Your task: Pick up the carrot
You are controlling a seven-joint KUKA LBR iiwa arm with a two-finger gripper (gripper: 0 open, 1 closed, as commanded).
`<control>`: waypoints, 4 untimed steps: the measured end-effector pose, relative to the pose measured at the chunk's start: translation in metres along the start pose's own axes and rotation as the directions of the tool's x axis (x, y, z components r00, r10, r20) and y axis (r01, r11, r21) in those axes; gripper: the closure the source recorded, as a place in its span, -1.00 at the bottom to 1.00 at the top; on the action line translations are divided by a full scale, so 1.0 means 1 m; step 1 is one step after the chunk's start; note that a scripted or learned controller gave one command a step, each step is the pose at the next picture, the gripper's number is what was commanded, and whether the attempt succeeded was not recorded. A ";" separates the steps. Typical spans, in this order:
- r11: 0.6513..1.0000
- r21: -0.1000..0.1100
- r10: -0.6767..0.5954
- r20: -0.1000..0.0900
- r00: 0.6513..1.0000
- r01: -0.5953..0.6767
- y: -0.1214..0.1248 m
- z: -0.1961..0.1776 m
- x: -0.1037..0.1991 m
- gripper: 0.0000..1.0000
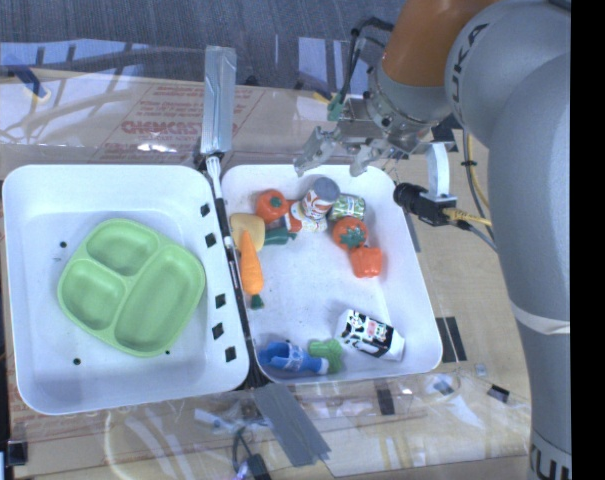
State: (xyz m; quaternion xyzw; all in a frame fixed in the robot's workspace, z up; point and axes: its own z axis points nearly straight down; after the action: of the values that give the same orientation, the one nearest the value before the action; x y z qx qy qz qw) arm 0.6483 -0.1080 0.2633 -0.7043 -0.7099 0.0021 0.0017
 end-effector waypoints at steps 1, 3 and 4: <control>1.000 0.003 -0.029 0.000 1.000 0.029 -0.023 0.074 0.054 -1.00; 0.933 0.000 -0.359 -0.001 0.933 0.359 -0.153 0.073 0.118 -1.00; 0.991 -0.001 -0.132 0.000 0.991 0.132 -0.136 0.073 0.179 -1.00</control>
State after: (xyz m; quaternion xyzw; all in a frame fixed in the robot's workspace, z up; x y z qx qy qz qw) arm 0.5103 0.0694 0.1909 -0.6559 -0.7549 0.0017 0.0012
